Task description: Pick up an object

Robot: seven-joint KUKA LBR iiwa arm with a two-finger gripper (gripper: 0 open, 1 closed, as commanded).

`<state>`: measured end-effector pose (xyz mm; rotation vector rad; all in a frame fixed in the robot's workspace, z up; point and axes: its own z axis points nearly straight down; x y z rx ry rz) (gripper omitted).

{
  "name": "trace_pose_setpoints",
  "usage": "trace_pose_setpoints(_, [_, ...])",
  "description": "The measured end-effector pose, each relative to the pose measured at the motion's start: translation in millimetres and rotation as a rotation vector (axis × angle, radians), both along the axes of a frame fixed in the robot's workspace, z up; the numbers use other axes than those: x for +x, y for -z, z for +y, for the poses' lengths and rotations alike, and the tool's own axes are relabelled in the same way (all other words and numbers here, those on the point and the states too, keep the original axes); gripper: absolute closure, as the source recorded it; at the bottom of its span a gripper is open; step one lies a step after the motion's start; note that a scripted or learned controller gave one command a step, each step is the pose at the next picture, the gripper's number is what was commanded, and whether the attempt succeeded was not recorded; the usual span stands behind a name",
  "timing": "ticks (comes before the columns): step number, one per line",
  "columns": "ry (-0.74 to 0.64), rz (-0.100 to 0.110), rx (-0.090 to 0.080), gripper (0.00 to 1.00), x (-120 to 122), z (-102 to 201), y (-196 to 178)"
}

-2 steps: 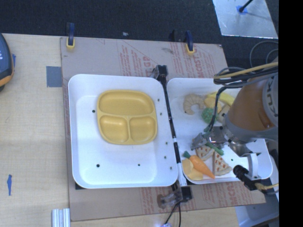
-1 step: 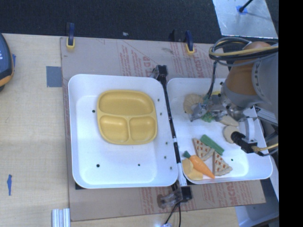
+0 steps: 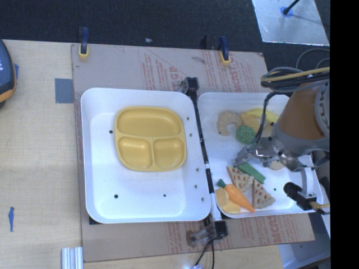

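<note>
So the gripper (image 3: 251, 154) sits low in the right bin (image 3: 208, 150), right over the green stick (image 3: 251, 171) among the toy food. Can't tell its grip. Yellow tray (image 3: 150, 138) sits in the left bin (image 3: 101, 200).

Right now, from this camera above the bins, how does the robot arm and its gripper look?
The arm is grey with a wide orange band above the wrist. Black and yellow cables loop over its top. The gripper is small, of silver-grey metal, with thin dark cables running to it. No markings can be read.
</note>
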<state>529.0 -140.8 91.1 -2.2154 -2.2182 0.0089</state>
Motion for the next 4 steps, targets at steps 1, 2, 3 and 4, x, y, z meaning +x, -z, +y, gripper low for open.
trace_pose_setpoints(1, [-0.009, -0.008, 0.001, 0.0, 32, 45, -1])
trace_pose_setpoints(2, [0.0, 0.0, 0.001, 0.0, -57, 37, 0])
trace_pose_setpoints(3, [-0.004, -0.015, -0.004, 0.0, 44, 2, -2])
trace_pose_setpoints(4, [-0.003, 0.003, 0.004, 0.0, -57, 43, 0])
